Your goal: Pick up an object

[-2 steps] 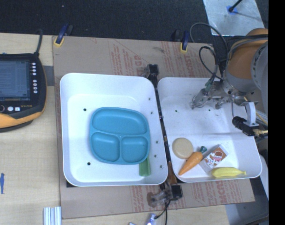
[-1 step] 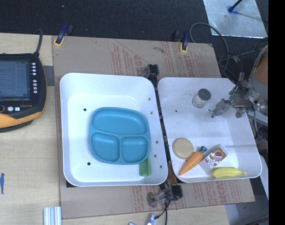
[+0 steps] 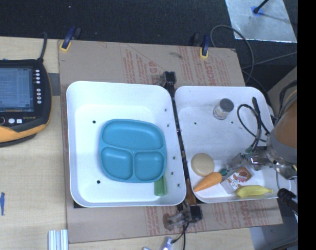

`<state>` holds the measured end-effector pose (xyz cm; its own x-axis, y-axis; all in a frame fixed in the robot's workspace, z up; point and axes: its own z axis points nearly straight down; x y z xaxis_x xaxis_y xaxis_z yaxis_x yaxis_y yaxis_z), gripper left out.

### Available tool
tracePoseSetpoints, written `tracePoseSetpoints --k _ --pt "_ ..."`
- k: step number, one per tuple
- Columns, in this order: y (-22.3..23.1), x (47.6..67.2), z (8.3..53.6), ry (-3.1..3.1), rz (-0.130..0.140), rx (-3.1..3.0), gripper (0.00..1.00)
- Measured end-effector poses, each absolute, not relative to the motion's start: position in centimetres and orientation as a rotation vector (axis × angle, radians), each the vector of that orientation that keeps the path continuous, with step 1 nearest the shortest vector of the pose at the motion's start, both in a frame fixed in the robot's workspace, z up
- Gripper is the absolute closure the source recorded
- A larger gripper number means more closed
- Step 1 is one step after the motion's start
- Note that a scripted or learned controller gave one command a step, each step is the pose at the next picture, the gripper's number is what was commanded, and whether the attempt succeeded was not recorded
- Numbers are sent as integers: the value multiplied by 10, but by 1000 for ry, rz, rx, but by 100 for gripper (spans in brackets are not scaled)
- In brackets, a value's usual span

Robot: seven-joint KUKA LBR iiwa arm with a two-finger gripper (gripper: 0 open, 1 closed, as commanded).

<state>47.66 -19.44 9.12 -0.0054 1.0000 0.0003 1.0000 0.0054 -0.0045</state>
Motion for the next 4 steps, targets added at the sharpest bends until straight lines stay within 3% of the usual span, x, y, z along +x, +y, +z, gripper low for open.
tracePoseSetpoints --k 1,2,3,4 --pt "-195 477 102 -2231 7 -2209 100" --pt "-212 477 223 -2227 1 -2218 100" --pt "-172 549 265 -2225 0 -2216 100" --pt "-173 549 265 -2224 2 -2216 0"
